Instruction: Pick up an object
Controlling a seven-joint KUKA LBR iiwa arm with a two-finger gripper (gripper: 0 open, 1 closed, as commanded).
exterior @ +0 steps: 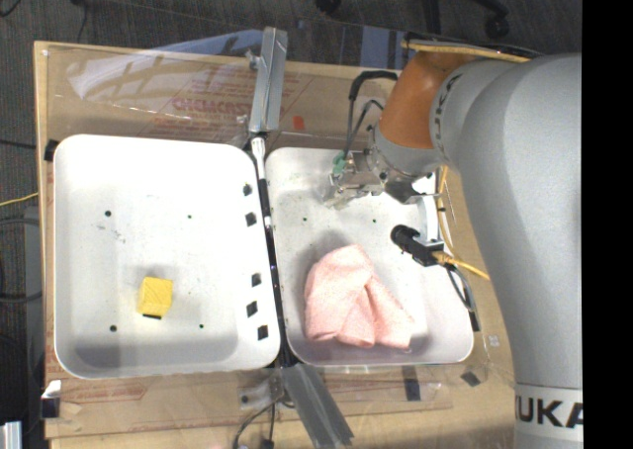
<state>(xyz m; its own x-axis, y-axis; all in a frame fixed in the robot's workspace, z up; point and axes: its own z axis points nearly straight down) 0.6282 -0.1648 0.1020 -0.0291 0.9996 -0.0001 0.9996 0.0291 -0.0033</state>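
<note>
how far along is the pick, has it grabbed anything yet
Nothing looks picked up yet. The pink cloth lies bunched on the floor of the right bin, and the yellow block sits in the left bin. The gripper is low over the far end of the right bin, apart from the cloth, with nothing visibly in it. The grasp and lift are left.

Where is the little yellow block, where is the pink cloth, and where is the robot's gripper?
yellow block (155, 297), camera view, middle of its top face.
pink cloth (351, 299), camera view, centre of the folded bundle.
gripper (344, 185), camera view, at its fingertips.
</note>
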